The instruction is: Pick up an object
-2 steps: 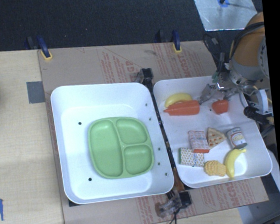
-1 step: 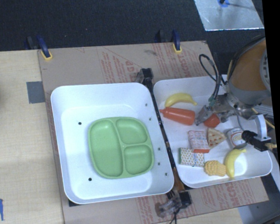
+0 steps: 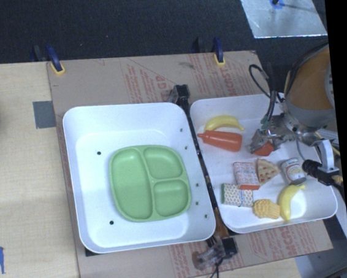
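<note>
Reaching in from the right — pincer low over right bin

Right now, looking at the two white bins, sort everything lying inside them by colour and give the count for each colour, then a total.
Green: 1, the divided plate
Yellow: 3, a banana, a second banana, a corn cob
Red or orange: 2, a bottle, a small piece by the gripper
Mixed colours: 4, two packets, a pizza slice, a can
Total: 10
</note>
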